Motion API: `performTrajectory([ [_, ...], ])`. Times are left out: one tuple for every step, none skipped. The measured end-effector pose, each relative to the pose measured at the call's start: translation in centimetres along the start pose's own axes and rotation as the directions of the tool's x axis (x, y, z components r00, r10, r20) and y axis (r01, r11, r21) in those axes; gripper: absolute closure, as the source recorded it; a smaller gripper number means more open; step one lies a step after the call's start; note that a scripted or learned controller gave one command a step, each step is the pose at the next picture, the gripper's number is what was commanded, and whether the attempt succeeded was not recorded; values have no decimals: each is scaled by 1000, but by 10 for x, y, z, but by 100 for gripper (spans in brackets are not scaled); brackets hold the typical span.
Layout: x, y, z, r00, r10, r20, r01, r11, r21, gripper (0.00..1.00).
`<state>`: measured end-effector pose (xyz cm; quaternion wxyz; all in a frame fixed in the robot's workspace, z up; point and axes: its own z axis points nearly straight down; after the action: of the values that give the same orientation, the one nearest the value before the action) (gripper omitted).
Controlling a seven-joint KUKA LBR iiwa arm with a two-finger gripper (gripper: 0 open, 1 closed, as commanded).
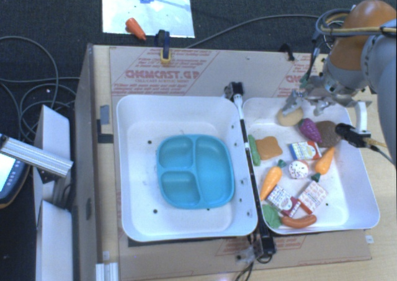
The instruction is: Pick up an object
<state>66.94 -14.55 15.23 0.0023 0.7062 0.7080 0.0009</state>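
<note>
The claw [305,107] hangs over the far end of the bin on the view's right [367,194], its two fingers spread apart with nothing between them. One fingertip is just above a pale tan biscuit [288,119] that lies against the bin's far wall; whether it touches is hard to tell. Just in front of the claw lies a purple eggplant [309,129], and touching it on the arm's side is a brown lump [329,135]. Nearer the middle of the bin sit a slice of toast [268,147] and, beside it along the dividing wall, a green cucumber [254,150]. A small printed box [302,149] lies between the toast and an orange carrot [324,160]. Below them is a white ball with red spots [298,169], then a second carrot [270,182], two small cartons [279,198] [313,194], a green leaf [269,213] and a red sausage [298,221] at the near end. All the things to pick up lie in this bin, none lifted. The neighbouring bin [139,149] holds a blue divided plate [195,171]. Both bins rest on a cardboard-covered surface [186,72], with a blue and yellow clamp [164,45] at its far edge. Beyond it lies a white sheet [167,0] with a small orange thing [135,26] on its corner.
</note>
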Motion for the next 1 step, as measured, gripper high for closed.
performTrajectory([
  [-4, -4, 68, 1000, 0, -2, 0, 1000, 4, 0],
])
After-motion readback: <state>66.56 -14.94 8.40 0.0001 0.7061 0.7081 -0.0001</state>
